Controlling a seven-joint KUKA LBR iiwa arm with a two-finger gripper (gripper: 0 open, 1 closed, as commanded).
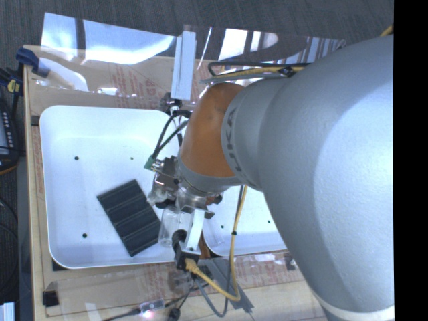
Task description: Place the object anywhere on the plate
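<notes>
One dark ribbed slab point(130, 217) is the first thing I pick out, lying flat and tilted in the near part of the left bin point(67, 179); I take it for the plate. Just beside its right edge my end effector point(175, 214) hangs over the bin's near right corner, close to the seam with the right bin point(257, 236). I cannot tell whether it is released or clenched, and I cannot make out the object to be placed. A yellow cable point(234, 239) trails down toward the table point(107, 293) edge. Farther up, the orange band point(204, 139) and the big grey arm point(314, 159) cover most of the right bin. Beyond the bins a clear panel point(107, 42) catches glare.
</notes>
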